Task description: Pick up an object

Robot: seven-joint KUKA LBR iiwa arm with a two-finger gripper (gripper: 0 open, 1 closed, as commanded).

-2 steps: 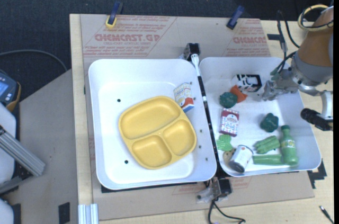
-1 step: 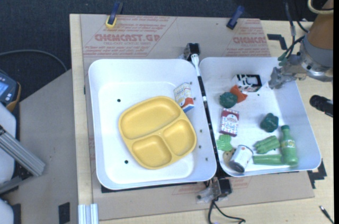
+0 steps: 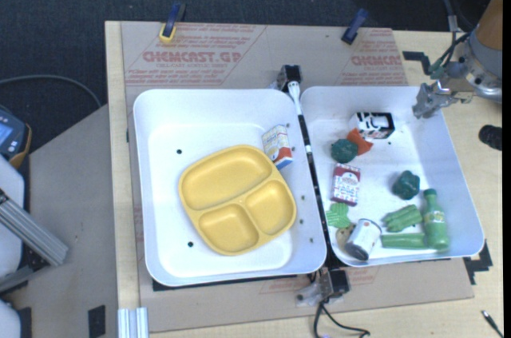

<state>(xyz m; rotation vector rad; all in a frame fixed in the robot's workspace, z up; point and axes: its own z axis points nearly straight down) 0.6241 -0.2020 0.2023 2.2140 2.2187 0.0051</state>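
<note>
Objects for picking lie in the right bin (image 3: 451,161), all below and to the left of the pincer (image 3: 426,101), which hangs at that bin's upper right rim; whether it is clenched or released cannot be told. Nearest it is a black-and-white item (image 3: 374,122), then a dark green lump (image 3: 346,150), a red packet (image 3: 346,184), a green ball (image 3: 406,184), a green bottle (image 3: 434,220) and a white cup (image 3: 362,238). Farther left, the left bin (image 3: 160,129) holds a yellow divided plate (image 3: 237,199) and a small carton (image 3: 278,145).
</note>
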